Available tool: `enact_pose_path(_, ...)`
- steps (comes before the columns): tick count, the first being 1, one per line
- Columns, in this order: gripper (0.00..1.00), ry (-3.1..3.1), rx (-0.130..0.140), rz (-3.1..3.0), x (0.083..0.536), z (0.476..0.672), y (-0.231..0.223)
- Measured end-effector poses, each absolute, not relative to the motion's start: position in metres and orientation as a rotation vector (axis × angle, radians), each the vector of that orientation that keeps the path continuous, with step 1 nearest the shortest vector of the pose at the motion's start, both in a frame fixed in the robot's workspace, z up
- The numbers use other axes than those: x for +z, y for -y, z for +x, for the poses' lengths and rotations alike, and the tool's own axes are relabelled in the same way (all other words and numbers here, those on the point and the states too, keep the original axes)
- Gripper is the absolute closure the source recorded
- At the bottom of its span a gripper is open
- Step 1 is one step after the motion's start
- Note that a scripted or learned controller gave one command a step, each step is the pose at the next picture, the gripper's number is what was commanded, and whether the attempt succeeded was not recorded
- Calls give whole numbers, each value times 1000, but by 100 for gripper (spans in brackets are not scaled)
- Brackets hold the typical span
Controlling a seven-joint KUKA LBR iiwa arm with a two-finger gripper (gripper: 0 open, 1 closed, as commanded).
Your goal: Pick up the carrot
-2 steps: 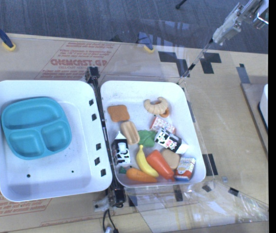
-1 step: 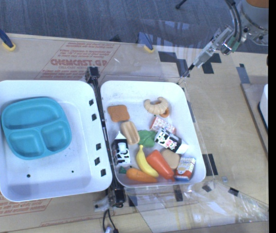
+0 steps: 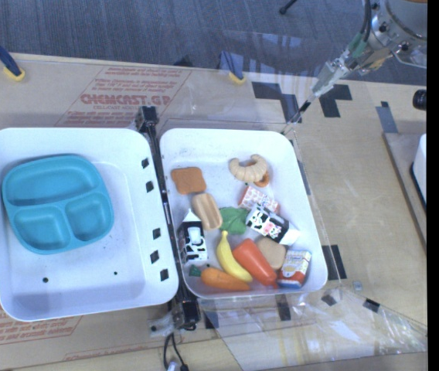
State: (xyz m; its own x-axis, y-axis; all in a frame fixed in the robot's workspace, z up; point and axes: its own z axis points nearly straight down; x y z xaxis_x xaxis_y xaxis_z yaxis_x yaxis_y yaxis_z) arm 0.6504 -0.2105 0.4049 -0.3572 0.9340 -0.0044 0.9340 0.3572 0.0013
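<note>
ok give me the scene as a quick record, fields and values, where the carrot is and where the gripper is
carrot: lying flat at near edge of right bin, beside banana
gripper: raised beyond the right bin's far right corner, away from the carrot
left bin: holds blue divided tray
other items in right bin: croissant, milk carton
task status: carrot not yet picked

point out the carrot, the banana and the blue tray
carrot (image 3: 223, 279), camera view, middle of its orange body
banana (image 3: 232, 258), camera view, middle of its curve
blue tray (image 3: 49, 180), camera view, top compartment floor

Orange carrot (image 3: 224, 279), yellow banana (image 3: 232, 257), red pepper (image 3: 253, 262), blk-&-wht cow-print carton (image 3: 267, 224) — blue tray (image 3: 56, 202), white bins (image 3: 73, 300).
</note>
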Motion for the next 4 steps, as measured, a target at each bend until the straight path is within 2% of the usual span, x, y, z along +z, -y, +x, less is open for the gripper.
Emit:
enact_pose_path(1, 0, -2844, -1, 1303, 523, 657, 209)
enact_pose_path(2, 0, -2880, -4, 1264, 422, 568, 211)
enact_pose_path(3, 0, -3009, 0, 922, 231, 537, 183)
enact_pose_path(4, 0, -2975, -1, 1043, 121, 474, 108)
